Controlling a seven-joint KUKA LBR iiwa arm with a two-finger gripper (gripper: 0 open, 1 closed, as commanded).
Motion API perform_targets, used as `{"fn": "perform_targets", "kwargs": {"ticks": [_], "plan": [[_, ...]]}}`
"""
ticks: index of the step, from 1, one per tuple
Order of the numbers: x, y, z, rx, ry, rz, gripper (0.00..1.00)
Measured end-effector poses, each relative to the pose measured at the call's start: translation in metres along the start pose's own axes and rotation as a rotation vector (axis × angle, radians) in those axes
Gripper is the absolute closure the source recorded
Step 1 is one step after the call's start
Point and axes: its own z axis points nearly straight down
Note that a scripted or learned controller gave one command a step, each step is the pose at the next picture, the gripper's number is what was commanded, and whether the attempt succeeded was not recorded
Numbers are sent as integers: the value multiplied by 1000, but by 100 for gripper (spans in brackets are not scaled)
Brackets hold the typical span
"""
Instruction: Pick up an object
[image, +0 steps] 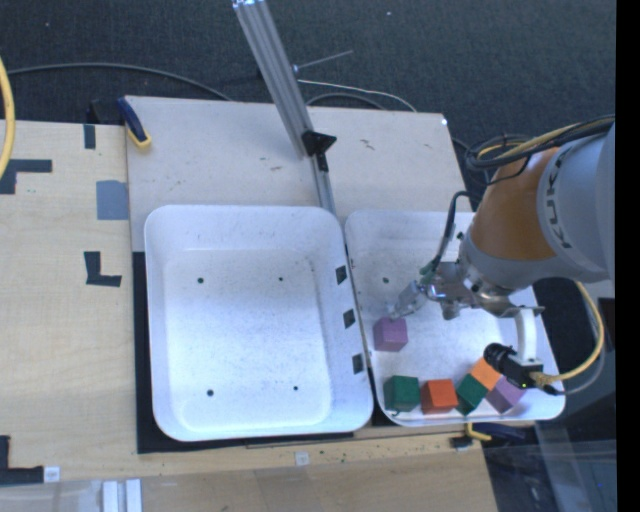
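1. Arm (545, 210) enters from the right edge of the bench, grey with a broad orange band, bent over the right bin (375, 235).
2. Gripper (415, 297) sits low over the middle of the right bin, pointing toward the divider between the bins; metal fingers (408, 296) are visible, but the state of the jaws cannot be told (too small and blurred).
3. Purple cube (391, 333) lies on the right bin floor just below the fingertips, near the bin's left wall; not seen between the fingers, contact unclear.
4. Along the right bin's near edge, a row of blocks: green cube (402, 391) at the near-left corner, red-orange cube (438, 396) touching it on the right, then a second green block (471, 393).
5. Orange block (483, 374) and a lilac block (505, 395) crowd the near-right corner, bunched up against the second green block (exact overlap hard to read).
6. Left bin (165, 250) sits beside the right bin, walls touching at the middle of the bench.
7. Aluminium rail (280, 75) slants down from the far edge to the gap between the bins.
8. Black cables (80, 70) run along the far side of the bench.
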Motion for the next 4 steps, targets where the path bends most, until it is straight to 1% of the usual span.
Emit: {"fn": "perform_targets", "kwargs": {"ticks": [1,2,3,4], "plan": [[4,-13,45,-5,2,-4,0],[8,-38,-12,-8,2,-3,0],[3,-4,63,-3,0,-4,0],[3,-5,50,-2,3,-5,100]]}}
